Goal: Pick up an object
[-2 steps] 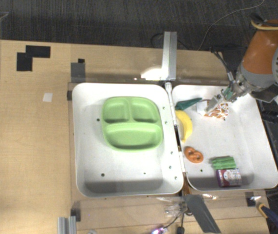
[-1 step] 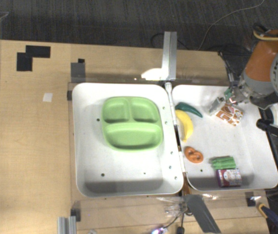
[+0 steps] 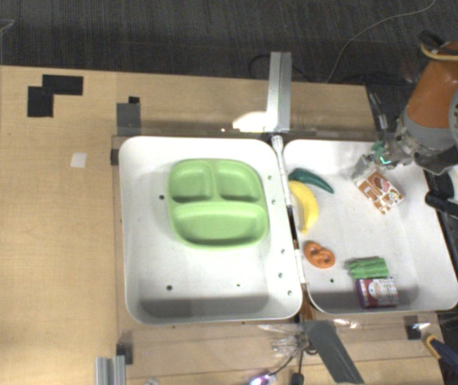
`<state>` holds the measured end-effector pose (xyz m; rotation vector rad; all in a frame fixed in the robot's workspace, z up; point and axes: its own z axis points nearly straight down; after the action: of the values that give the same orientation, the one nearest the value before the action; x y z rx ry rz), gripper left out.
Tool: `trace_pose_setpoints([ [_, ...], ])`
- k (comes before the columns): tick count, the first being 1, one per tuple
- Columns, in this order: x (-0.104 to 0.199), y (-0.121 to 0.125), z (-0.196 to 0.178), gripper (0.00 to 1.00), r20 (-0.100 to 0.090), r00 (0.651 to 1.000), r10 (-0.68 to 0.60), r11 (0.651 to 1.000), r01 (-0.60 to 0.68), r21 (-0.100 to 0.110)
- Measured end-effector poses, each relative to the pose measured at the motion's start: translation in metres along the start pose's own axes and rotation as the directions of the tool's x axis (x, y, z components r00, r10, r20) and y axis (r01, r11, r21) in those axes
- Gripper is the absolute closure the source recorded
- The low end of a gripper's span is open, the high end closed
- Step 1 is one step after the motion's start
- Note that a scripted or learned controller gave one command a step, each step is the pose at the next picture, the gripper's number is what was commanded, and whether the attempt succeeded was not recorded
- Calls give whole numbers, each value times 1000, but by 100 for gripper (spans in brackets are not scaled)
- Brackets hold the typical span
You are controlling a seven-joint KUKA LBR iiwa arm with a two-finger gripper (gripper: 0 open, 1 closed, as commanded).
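The right bin [image 3: 421,247] holds several objects. A yellow banana [image 3: 305,204] lies at its left side, and a dark green pepper [image 3: 312,180] rests just above it. An orange pretzel-like piece [image 3: 318,254] sits below the banana. Near the front are a green block [image 3: 367,267] and a purple can [image 3: 375,293]. A red and white snack packet [image 3: 378,192] lies at the back right. My gripper [image 3: 383,157] hangs just above and behind that packet, at the end of the arm's orange band [image 3: 437,95].
The left bin [image 3: 144,239] bears a green divided plate [image 3: 216,201]. A metal post [image 3: 280,95] stands behind the wall between the two bins. The wooden bench [image 3: 44,239] stretches to the left.
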<state>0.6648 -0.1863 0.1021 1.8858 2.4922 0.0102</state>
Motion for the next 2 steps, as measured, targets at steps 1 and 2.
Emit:
trace_pose_setpoints([
  [1, 33, 17, -92, 100, -5, 1000, -30, 1000, 30, 6],
  [2, 133, 45, -94, 100, -7, 993, 116, 993, -116, 11],
])
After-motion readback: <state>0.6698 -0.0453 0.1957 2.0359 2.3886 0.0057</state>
